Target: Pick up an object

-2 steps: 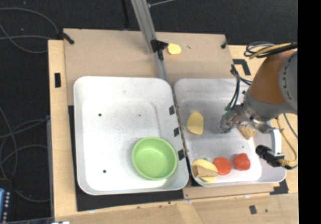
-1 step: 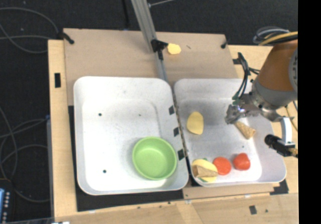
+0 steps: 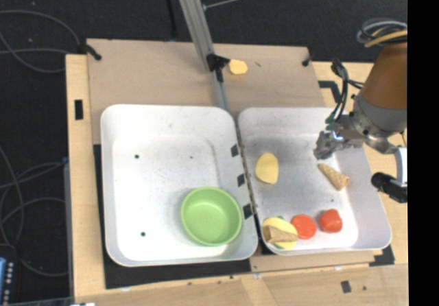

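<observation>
the gripper [image 3: 328, 147] is hovering above the right bin [image 3: 302, 123], its grip impossible to tell, likely lining up on the tan wedge [image 3: 334, 176] just beside it

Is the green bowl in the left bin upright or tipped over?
Upright. The green bowl sits in the left bin with its round rim facing up and its hollow inside showing, with nothing in it.
</observation>
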Motion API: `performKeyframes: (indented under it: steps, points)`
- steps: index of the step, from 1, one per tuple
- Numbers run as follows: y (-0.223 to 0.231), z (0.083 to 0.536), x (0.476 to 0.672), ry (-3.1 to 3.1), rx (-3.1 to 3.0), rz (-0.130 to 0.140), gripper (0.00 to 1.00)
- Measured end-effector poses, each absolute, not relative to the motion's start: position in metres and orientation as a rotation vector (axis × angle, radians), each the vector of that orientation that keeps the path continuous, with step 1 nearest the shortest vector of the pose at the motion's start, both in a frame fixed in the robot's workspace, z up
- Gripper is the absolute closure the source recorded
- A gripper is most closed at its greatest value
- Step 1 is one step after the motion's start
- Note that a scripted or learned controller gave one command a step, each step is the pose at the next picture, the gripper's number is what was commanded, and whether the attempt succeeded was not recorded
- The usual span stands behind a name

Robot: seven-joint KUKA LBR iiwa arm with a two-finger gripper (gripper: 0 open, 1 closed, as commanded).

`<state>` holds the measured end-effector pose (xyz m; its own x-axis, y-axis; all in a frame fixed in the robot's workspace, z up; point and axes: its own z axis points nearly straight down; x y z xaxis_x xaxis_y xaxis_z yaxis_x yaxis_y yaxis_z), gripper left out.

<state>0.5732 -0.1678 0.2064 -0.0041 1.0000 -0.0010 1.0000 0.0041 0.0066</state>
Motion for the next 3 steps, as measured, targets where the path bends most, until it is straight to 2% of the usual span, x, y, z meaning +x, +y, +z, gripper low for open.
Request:
performKeyframes:
  steps: [1, 2, 3]
  points:
    - [-0.168, 0.251, 0.571, 2.223, 2.211, 0.006, 1.0]
    - [-0.117, 0.26, 0.572, 2.23, 2.211, 0.005, 1.0]
    - [-0.06, 0.263, 0.582, 2.231, 2.211, 0.004, 1.0]
